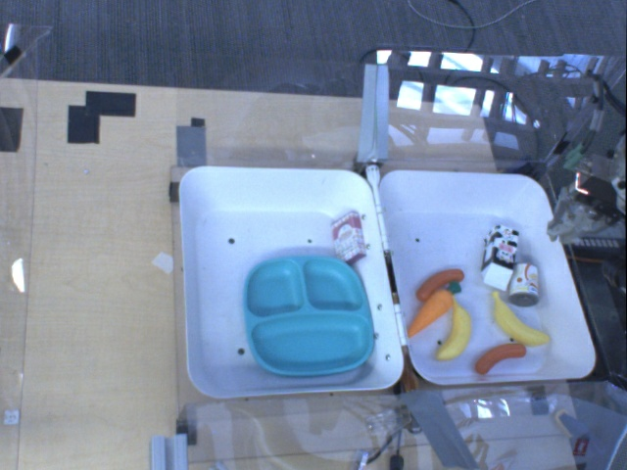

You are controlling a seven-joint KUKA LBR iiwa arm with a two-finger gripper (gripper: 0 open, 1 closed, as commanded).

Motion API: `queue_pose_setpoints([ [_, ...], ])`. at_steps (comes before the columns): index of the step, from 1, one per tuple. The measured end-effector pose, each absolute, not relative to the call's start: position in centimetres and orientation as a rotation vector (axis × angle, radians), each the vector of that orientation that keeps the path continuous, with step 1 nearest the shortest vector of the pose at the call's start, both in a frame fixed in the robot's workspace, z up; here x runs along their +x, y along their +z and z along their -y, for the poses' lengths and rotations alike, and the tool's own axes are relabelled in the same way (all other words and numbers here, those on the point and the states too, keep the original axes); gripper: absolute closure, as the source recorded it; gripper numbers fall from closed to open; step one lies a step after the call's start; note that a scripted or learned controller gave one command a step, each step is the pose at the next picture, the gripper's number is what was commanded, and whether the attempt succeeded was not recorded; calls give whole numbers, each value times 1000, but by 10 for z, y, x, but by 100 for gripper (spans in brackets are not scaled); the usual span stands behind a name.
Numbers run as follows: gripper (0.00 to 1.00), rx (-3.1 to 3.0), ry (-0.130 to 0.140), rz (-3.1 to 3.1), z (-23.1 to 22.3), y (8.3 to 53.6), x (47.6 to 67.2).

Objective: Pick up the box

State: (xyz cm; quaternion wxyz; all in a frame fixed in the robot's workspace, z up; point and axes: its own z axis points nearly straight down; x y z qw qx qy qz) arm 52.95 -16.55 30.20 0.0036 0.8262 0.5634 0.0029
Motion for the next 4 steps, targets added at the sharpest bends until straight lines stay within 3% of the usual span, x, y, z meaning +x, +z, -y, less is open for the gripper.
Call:
queue_pose_setpoints([
  [1, 100, 2758, 2, -1499, 186, 230, 499],
  [2, 100, 2544, 5, -1836, 183, 299, 524],
  [3, 100, 2595, 5, -1764, 194, 320, 488],
  [4, 100, 2703, 3, -1596, 197, 250, 497],
])
